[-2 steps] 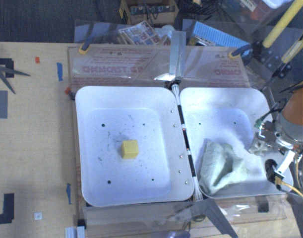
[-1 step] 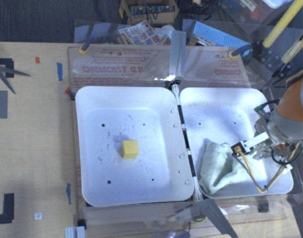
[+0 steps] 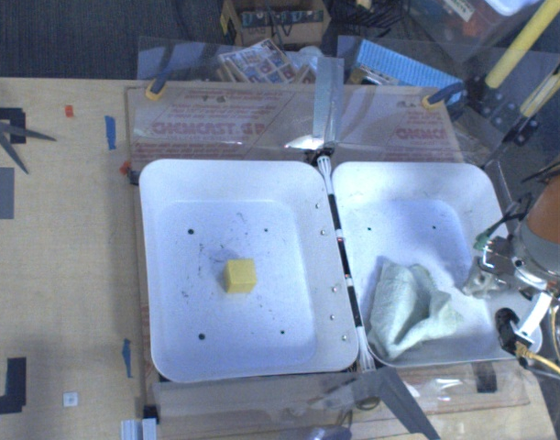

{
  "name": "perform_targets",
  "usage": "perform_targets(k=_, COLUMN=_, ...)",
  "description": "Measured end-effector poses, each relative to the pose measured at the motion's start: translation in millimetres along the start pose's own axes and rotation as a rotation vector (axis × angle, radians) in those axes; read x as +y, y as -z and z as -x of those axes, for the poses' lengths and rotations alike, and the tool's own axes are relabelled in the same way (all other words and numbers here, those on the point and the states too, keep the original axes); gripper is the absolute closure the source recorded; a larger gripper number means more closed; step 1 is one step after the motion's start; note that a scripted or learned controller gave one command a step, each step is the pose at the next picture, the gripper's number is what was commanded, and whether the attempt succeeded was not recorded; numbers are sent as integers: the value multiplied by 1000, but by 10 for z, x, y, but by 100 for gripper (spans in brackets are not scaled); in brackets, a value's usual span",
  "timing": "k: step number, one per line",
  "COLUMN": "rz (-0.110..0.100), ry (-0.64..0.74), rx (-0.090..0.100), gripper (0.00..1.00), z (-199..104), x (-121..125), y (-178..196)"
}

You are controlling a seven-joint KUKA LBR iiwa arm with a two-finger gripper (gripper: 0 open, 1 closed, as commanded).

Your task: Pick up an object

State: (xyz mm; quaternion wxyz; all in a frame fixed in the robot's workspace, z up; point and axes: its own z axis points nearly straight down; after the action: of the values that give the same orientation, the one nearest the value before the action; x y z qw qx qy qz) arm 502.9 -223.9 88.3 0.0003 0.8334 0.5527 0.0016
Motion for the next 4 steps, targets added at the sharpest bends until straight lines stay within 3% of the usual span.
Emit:
perform_targets(k=1, rz=-2, ry=-636, rx=-4, gripper=100, z=-336, x=-206, y=1134)
perform_targets(k=2, rz=-3, ry=-896, rx=-4, gripper=100, z=-800, x=-39, y=1684)
perform_targets(k=4, rz=-5, ry=-889, rx=-7, gripper=100, z=-831, x=-37, y=1875)
